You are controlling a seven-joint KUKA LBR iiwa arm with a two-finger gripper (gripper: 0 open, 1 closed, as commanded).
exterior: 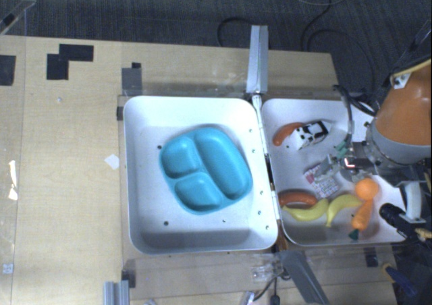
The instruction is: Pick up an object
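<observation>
Two white bins on a pale tabletop (pixel 67 162), arm entering at right.

Left bin (pixel 138 175): one blue divided tray (pixel 204 169), centre of frame. Right bin (pixel 273 111): orange-and-white toy (pixel 302 133) at upper left; red sausage (pixel 297 197) touching yellow banana (pixel 324 209) along lower edge; grey packet (pixel 324 179) mid-bin; orange ball (pixel 367 189) above a carrot (pixel 361 217) at lower right. End effector (pixel 349 159) sits over the right bin's middle right; finger state cannot be told.
</observation>
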